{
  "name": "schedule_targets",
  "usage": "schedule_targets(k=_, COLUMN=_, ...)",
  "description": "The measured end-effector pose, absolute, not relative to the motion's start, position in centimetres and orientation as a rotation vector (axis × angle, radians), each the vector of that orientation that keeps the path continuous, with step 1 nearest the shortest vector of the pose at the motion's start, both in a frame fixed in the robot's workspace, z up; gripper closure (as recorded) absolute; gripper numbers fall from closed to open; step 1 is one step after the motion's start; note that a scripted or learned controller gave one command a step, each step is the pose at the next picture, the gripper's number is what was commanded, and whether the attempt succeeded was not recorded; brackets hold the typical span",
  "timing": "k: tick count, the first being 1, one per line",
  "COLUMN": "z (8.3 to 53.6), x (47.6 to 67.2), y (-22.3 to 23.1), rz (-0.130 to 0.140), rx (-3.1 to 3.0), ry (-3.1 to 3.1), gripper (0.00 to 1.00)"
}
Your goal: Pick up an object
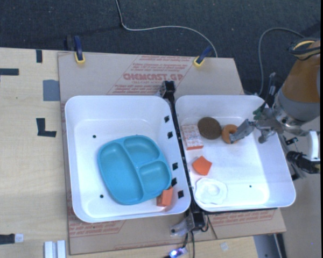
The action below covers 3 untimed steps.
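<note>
Arm (299,87) of grey metal with an orange band reaches in from the right, its upper length cut off by the frame edge. Its gripper (238,135) hangs low over the right bin (269,168), the tip right at a small orange-brown ring-shaped object (228,133); whether the object sits between the fingers, or whether they are spread or closed, cannot be made out at this angle.

Two shallow white bins lie side by side on a cardboard sheet (145,74). The right bin holds five things: the ring-shaped object, a round dark brown piece (209,127) just beside it on the left, a small printed card (191,136) against the dividing wall, an orange block (202,165) below that, and a white lid-like item (211,191) near the front wall, hard to tell from the bin floor. The left bin (83,144) holds two: one blue three-compartment tray (133,168), lying at a slant, and one small orange piece (165,197) at the tray's lower right corner, partly tucked against it.

Open floor lies in the right half of the right bin, below and beside the gripper, and along the left bin's rear wall.
</note>
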<state>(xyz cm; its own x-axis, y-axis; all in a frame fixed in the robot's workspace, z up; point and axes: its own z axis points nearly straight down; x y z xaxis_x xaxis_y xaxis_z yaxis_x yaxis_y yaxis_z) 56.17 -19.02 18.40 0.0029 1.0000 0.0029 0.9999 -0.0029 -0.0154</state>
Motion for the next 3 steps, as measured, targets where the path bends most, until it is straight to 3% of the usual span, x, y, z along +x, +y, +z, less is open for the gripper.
schedule_targets(k=1, z=19.2, x=56.5, y=-19.0, rz=0.002, rx=-2.219, ry=-2.222, gripper=0.0)
schedule_targets(k=3, z=9.0, x=57.1, y=-19.2, rz=0.006, rx=-2.216, ry=-2.22, gripper=0.0)
